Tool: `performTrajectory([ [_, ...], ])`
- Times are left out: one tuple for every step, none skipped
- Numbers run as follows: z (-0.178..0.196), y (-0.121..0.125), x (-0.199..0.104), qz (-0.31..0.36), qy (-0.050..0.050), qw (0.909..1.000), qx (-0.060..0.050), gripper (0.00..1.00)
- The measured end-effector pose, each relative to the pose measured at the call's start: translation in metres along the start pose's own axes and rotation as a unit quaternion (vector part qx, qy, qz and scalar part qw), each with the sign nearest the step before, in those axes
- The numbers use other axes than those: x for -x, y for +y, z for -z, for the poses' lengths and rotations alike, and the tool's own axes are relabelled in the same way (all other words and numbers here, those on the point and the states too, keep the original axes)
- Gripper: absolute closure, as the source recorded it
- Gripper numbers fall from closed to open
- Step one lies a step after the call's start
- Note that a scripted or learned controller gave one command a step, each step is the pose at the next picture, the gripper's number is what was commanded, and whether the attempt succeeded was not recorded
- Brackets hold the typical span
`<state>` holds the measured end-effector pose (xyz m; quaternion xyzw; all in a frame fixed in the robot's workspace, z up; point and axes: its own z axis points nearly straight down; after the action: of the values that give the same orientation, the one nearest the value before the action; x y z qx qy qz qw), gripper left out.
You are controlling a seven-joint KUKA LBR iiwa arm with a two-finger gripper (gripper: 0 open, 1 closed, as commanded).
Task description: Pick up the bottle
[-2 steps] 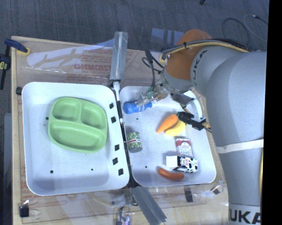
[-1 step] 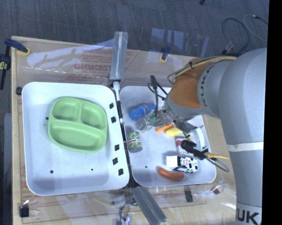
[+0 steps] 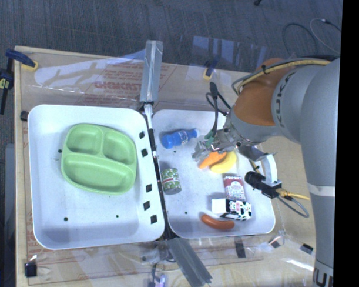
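Note:
The bottle (image 3: 178, 137) is small and blue and lies on its side near the back left of the right bin (image 3: 182, 225), its cap end pointing right. My gripper (image 3: 207, 148) hangs low over the same bin, a short way to the right of the bottle and apart from it. It sits directly over an orange and yellow toy food piece (image 3: 217, 161). Nothing shows between the gripper and the bottle.
A small green can (image 3: 170, 180) stands by the right bin's left wall. A red-and-white carton (image 3: 233, 185), a cow-patterned carton (image 3: 233, 208) and a sausage (image 3: 218, 222) lie toward the front right. The left bin (image 3: 41, 223) holds a green divided plate (image 3: 100, 158).

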<state>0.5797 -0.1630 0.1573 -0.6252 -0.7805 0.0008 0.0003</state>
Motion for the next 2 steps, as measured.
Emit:
performTrajectory([
  [0.102, 0.054, -0.058, 0.01, 0.0, 1.0, 0.001, 1.0],
  [0.177, 0.025, 0.007, 0.006, 0.0, 1.0, 0.0, 1.0],
])
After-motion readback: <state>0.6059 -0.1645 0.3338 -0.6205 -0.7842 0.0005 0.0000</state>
